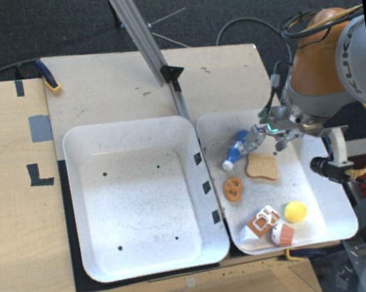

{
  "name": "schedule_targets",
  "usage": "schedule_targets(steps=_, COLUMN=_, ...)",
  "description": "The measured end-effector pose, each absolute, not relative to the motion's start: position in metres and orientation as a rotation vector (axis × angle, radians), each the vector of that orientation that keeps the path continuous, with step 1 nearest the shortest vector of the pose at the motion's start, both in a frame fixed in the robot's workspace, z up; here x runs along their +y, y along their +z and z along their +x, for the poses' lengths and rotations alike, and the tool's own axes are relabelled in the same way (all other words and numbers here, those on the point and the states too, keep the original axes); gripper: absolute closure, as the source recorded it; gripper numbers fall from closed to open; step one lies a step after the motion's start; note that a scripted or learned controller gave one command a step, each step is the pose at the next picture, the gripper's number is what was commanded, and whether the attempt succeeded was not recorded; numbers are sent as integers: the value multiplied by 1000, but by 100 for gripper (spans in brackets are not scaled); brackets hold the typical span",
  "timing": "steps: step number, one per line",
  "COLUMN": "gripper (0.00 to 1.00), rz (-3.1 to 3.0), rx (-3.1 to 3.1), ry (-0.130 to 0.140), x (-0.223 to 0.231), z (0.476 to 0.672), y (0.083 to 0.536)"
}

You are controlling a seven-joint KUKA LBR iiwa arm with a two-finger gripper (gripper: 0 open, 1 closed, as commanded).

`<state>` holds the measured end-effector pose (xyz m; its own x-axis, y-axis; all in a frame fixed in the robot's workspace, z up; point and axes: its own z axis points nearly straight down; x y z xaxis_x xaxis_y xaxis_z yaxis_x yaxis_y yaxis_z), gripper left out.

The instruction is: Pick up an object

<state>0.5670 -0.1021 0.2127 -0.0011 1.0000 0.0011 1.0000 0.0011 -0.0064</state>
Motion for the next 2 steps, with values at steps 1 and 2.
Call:
schedule_targets(steps=1, gripper=0, rz=-2218, rx=-2222, ry=2, x=-102, z=568, y=215)
schedule_targets(steps=2, gripper=0, rz=-2217, rx=-2220, ry=7, x=-100, z=570, y=171)
